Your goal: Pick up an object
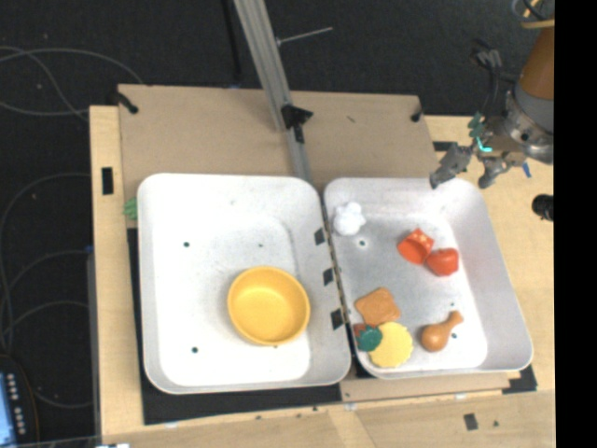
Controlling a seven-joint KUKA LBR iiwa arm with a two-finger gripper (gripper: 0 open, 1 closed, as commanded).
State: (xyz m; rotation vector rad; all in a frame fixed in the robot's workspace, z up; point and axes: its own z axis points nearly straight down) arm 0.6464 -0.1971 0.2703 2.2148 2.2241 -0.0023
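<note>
End effector (469, 164): you see it hanging over the right bin's (485, 215) far corner, fingers spread wide, holding nothing.
Red pieces (428, 253): below it and slightly left, inside that bin.
Yellow bowl (269, 305): well off to its lower left, in the left bin (177, 215).

Single fixed overhead camera, slanted down on both bins (233, 189).

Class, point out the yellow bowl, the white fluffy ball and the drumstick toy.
yellow bowl (269, 305), camera view, inner floor.
white fluffy ball (348, 218), camera view, centre.
drumstick toy (434, 336), camera view, rounded meaty end.
</note>
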